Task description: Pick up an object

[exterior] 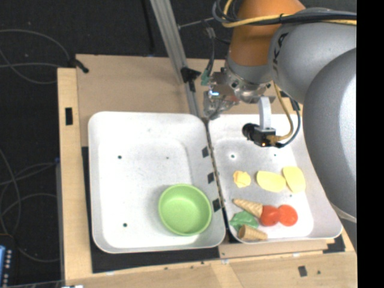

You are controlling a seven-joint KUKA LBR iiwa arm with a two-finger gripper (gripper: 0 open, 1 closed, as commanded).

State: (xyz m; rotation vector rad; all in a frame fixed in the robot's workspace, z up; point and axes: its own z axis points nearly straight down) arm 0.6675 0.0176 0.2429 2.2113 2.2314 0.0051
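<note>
My gripper (211,108) hangs over the far end of the divider between the two bins, below the orange wrist band. Nothing shows between its tips. The right bin (312,221) holds several toy foods near its front: a small yellow piece (241,178), a yellow wedge (270,181), a yellow slice (294,179), a red tomato (279,215), an ice-cream cone (248,207), a green leafy piece (243,219) and a second cone (252,233). A green bowl (185,209) sits upright in the left bin (120,161), near its front right corner.
A slanted metal post (174,47) rises behind the bins, close to the gripper's left. A black fitting with a cable (261,134) hangs over the far part of the right bin. The grey arm covers the right side of the view.
</note>
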